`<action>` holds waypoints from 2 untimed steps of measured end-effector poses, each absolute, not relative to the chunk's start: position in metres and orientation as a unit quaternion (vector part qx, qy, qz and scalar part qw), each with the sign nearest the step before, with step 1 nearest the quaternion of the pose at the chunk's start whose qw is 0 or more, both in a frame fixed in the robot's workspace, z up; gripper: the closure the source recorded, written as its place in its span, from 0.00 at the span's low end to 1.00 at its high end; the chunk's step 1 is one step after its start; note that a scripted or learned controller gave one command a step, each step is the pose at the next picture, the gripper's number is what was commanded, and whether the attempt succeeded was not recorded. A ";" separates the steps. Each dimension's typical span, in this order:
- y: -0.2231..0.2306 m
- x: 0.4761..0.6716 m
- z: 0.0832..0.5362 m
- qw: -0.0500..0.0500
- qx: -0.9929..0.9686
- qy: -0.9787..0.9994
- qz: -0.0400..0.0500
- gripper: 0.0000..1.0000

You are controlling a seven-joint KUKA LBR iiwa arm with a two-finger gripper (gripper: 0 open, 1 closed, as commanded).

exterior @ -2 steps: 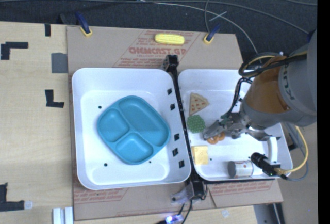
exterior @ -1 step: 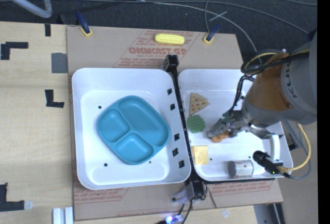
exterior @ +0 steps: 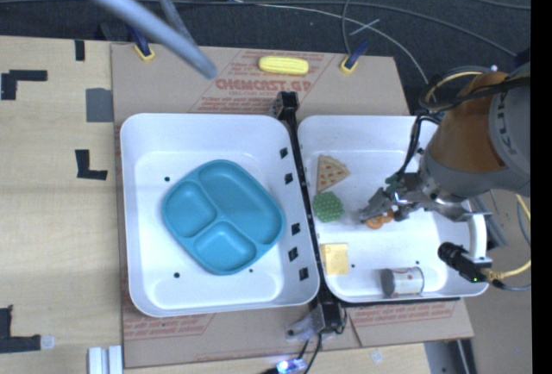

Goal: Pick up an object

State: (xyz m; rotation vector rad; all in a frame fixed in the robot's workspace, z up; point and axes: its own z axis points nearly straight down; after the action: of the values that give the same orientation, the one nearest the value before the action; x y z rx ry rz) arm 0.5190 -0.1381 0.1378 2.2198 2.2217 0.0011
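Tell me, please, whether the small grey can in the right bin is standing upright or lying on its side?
On its side. The grey can lies lengthwise on the right bin floor near the front wall, its rounded side facing up.

One fixed camera is looking down at a slant from above the bench (exterior: pixel 52 191), far enough back to be taking in both white bins (exterior: pixel 138 191) side by side. The end effector (exterior: pixel 379 210) is sitting right of centre, the bins' far rims lying above it.

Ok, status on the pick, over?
Gripper low in right bin, at a small orange piece; hold unconfirmed. Green ball and wedge close beside. Blue tray in left bin.
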 end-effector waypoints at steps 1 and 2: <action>-0.144 0.527 0.184 0.002 0.707 0.707 0.001 1.00; -0.151 0.534 0.233 0.002 0.707 0.707 0.001 1.00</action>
State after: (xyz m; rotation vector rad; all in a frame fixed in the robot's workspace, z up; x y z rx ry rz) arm 0.5336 -0.1513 0.2334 2.2178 2.2194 0.0021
